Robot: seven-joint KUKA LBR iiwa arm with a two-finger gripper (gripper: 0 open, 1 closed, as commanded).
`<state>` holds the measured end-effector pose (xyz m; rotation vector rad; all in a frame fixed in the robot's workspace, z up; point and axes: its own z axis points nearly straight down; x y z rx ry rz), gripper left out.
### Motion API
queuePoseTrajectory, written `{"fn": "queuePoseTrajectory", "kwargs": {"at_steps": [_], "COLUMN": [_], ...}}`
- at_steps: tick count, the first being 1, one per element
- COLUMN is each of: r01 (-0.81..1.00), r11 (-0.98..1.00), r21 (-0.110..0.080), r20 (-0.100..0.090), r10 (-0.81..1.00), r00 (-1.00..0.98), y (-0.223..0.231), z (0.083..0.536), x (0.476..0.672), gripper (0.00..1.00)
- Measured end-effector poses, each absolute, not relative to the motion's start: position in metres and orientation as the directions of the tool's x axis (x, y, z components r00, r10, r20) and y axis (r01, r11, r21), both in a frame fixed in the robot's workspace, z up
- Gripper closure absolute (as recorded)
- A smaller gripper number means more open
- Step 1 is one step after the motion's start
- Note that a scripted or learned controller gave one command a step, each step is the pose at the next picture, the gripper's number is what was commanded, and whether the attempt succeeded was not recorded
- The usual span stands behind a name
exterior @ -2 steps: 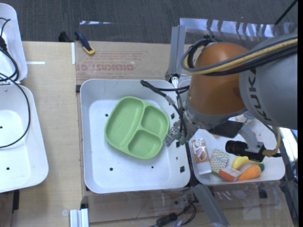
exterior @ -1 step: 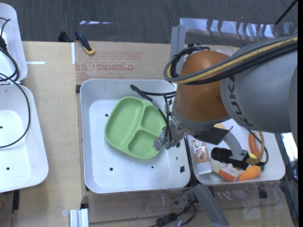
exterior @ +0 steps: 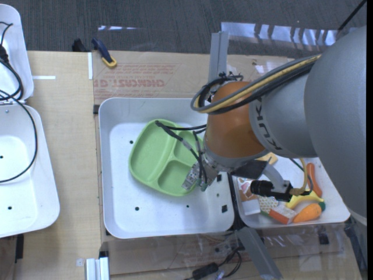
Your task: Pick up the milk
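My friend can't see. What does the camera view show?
A big grey robot arm with an orange band reaches its gripper down onto a green divided tray in a white bin. Toy food sits in the bin on the right.

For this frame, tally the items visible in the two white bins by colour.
Green: 1, the divided plate in the left bin
Orange: 2, a carrot-shaped piece and a long thin piece in the right bin
Yellow: 1, a piece beside them
Total: 4 that can be told apart; the arm hides the rest.
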<state>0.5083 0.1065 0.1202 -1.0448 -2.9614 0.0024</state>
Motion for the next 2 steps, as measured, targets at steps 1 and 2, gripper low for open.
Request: {"fn": "queuePoseTrajectory", "kwargs": {"at_steps": [1, 2], "r01": [0.382, 0.118], "r11": [0.924, 0.993], "r21": [0.025, 0.000], "r20": [-0.035, -0.002], "r10": [0.382, 0.118], "r00": [-0.923, -0.993], "y": [0.105, 0.031], "z": [0.104, 0.192], "x": [0.490, 0.479], "gripper": [1.00, 1.00]}}
